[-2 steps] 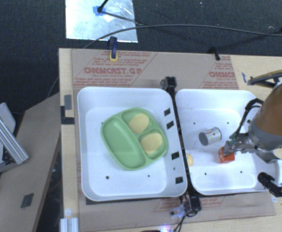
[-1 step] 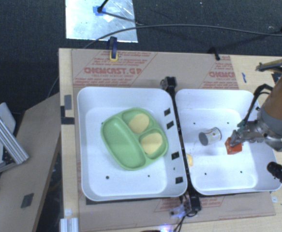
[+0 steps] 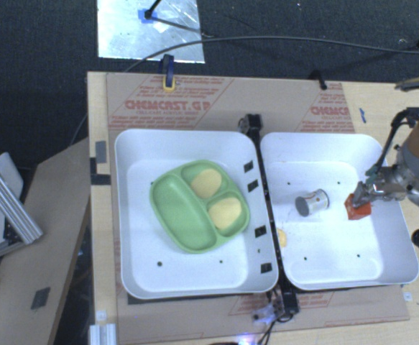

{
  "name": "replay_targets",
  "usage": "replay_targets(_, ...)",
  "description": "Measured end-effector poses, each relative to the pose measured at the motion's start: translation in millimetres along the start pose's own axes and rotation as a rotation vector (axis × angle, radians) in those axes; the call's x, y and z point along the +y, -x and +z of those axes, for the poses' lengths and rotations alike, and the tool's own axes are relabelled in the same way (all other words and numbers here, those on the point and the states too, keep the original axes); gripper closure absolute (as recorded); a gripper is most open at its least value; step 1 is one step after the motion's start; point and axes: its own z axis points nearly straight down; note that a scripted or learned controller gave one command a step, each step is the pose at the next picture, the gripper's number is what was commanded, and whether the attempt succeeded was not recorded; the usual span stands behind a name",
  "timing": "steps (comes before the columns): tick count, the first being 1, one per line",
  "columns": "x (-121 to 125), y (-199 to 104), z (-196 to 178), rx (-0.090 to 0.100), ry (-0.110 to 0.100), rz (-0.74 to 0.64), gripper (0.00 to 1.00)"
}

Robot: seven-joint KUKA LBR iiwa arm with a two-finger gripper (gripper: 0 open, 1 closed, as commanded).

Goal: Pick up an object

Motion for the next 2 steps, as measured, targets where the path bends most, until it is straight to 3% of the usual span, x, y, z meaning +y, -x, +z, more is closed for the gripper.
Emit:
replay_targets(1,11,-1,-59,0.000,0.001,-0.001,1.00)
replay_targets(2,28,-48,-43,0.004,-0.006,-0.005,1.00)
